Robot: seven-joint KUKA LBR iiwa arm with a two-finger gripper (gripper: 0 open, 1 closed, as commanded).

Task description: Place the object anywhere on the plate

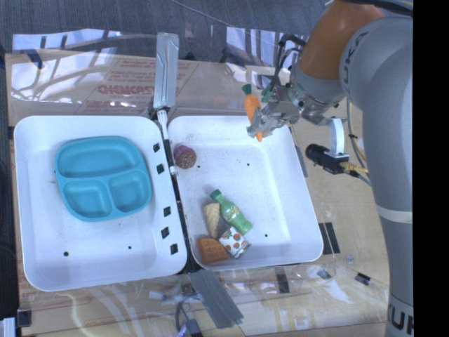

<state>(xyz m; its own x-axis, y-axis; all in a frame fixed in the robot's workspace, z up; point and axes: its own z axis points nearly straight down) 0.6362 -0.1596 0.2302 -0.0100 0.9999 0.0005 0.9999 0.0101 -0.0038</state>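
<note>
A blue divided plate (102, 176) lies in the left bin (42, 251). My gripper (258, 126) hangs over the far edge of the right bin (287, 195), shut on an orange toy carrot (252, 107) with a green top. The carrot stands upright between the fingers, lifted off the bin floor. The plate is far to the left of the gripper.
In the right bin lie a dark reddish ball (185, 156) near the divider, a green bottle (232, 213), a pale cone (212, 218), a brown biscuit-like piece (210, 250) and a small patterned box (235, 242). The grey arm (379, 97) fills the right side.
</note>
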